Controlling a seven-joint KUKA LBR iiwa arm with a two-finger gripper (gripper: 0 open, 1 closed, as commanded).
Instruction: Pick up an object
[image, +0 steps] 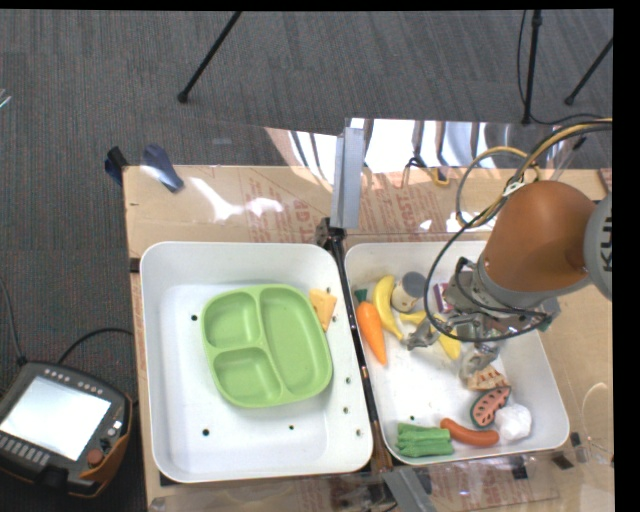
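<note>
1. Far left of the hand, the left bin (170, 420) holds a green three-part tray (267, 345), with a yellow cheese wedge (323, 304) touching the tray's right rim.
2. In the right bin (548, 385), a long, tapered orange carrot (371, 331) lies left of the hand, beside a curved yellow banana (387, 303).
3. The hand (478, 345) hangs low over the right bin's middle; whether it is spread or pressed together I cannot tell, and nothing shows in its grip.
4. Just below it lie a watermelon slice (491, 404), a sausage (469, 432) and a green piece (423, 440); a white lump (515, 423) sits to the right.
</note>
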